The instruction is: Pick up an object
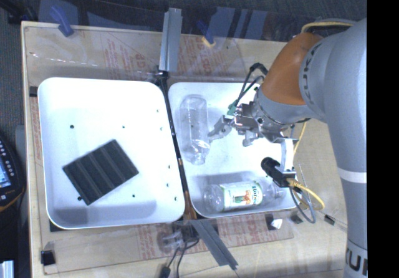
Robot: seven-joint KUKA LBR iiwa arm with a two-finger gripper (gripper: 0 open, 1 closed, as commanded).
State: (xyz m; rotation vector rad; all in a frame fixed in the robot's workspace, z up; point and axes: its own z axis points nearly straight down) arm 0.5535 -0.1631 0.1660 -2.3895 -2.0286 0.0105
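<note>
Fingers: spread, nothing between them, gripper point(232, 132) low in right bin point(249, 93).
Clear bottle point(194, 128): just left of fingertips, long axis up-down in view.
Labelled bottle point(240, 196): nearer front wall, lying crosswise.

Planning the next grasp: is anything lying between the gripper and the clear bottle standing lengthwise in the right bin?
Nothing visible. The gripper hangs just right of the clear bottle, with bare white bin floor between them. The labelled bottle lies apart, along the near wall.
</note>
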